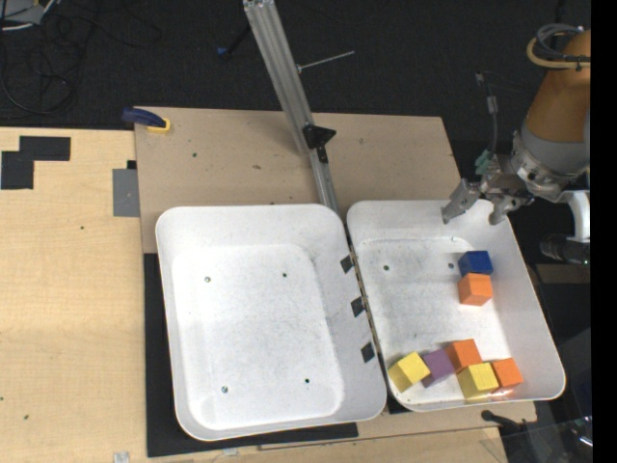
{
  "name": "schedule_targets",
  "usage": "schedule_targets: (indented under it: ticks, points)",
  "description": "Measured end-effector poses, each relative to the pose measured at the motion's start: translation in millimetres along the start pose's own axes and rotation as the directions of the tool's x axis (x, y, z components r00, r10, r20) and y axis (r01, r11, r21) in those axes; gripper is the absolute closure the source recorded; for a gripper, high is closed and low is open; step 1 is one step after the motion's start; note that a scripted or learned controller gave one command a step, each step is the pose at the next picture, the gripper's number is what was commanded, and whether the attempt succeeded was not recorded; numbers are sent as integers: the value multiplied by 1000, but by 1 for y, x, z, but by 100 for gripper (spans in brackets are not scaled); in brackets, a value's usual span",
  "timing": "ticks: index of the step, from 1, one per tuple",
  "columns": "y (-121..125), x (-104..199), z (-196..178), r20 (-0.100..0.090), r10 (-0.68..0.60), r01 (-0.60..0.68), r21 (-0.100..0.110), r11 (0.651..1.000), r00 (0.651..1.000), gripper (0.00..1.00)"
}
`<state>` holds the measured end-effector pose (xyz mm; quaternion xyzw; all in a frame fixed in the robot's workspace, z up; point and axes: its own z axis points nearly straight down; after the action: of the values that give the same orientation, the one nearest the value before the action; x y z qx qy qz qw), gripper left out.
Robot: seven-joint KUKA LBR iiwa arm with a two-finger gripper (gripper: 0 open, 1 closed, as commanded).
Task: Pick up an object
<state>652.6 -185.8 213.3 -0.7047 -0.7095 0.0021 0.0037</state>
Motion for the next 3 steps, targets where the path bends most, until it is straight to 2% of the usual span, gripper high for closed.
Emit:
schedule_targets:
  ticks: [1,2,3]
  points:
    - [5,-6,60,1,5,-5,0,1000,1000,0]
    - [4,-1,104,0,0,0,-1,1000,1000,0]
    - [5,-1,91,2,-1,1,-5,1000,1000,100]
